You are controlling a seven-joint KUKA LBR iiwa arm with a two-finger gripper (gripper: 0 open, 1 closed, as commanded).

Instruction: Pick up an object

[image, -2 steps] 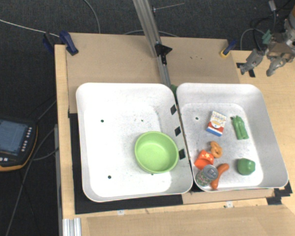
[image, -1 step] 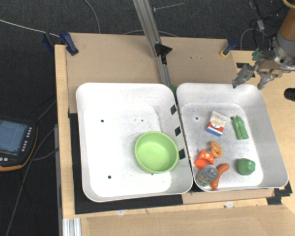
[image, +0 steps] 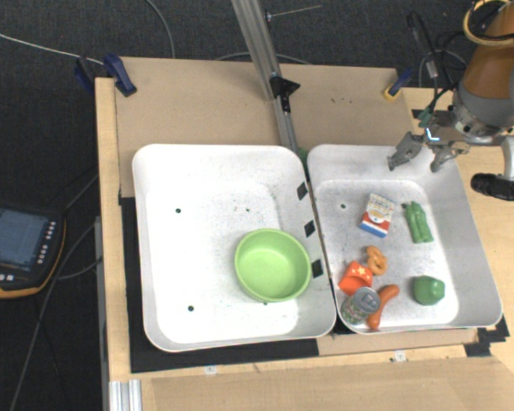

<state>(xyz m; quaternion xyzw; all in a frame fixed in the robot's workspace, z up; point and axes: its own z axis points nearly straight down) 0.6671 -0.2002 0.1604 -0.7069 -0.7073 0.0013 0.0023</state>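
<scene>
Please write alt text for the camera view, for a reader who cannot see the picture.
A robot arm's open hand hovers above the far edge of the right white bin, holding nothing. That bin holds small items: a red, white and blue carton, a green bottle, a green round item and orange pieces; the left bin holds a green bowl.

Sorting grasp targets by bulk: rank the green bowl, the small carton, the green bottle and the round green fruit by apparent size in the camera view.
1. green bowl, clearly largest.
2. small carton and green bottle: too alike to rank.
3. round green fruit, slightly smaller, though the margin is thin.
</scene>
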